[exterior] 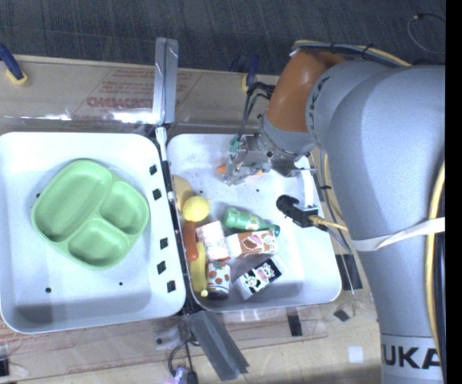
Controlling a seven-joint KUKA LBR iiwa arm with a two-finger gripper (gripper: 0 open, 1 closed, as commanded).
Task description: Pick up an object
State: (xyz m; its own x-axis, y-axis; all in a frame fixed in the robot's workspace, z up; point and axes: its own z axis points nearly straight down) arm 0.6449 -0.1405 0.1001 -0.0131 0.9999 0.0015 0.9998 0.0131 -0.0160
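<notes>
My gripper (241, 165) is low over the far part of the right bin (319, 274), reaching in from the right. A small orange and teal thing (229, 158) shows right at its tip, and I cannot tell whether it is held. Nearer the front lie a yellow lemon (196, 208), a green bottle (245, 218), two small cartons (213, 241) (253, 243), a can (217, 279) and a black-and-white carton (260, 276). A banana (197, 264) and an orange carrot (191, 242) lie along the bin's left wall.
The left bin (23, 294) holds a green divided plate (91, 212). A metal divider bar (165, 78) runs between the bins at the back. The grey arm (375, 174) covers the right side of the bench.
</notes>
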